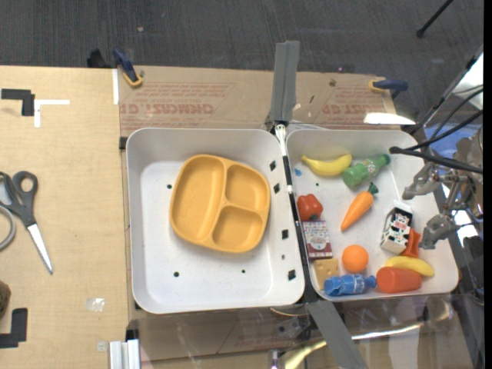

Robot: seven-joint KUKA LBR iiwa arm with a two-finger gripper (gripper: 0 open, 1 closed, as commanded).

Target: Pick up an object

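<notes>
The right bin [446, 283] holds several toys: a yellow banana [327, 164], a green bottle [364, 171], a carrot [356, 210], a red pepper [309, 206], a small red and white box [317, 238], an orange [354, 258], a blue bottle [348, 284], a red bottle [398, 280] and a second banana [409, 265]. A cow-print milk carton [396, 230] stands near the right wall. My gripper [425, 210] hangs open over the bin's right edge, just right of the carton, with nothing between its fingers.
The left bin [146, 275] holds a yellow divided plate [221, 204]. Scissors [27, 214] lie on the wooden bench at far left. Cardboard and clamps [128, 69] sit behind the bins. Cables run along the right edge.
</notes>
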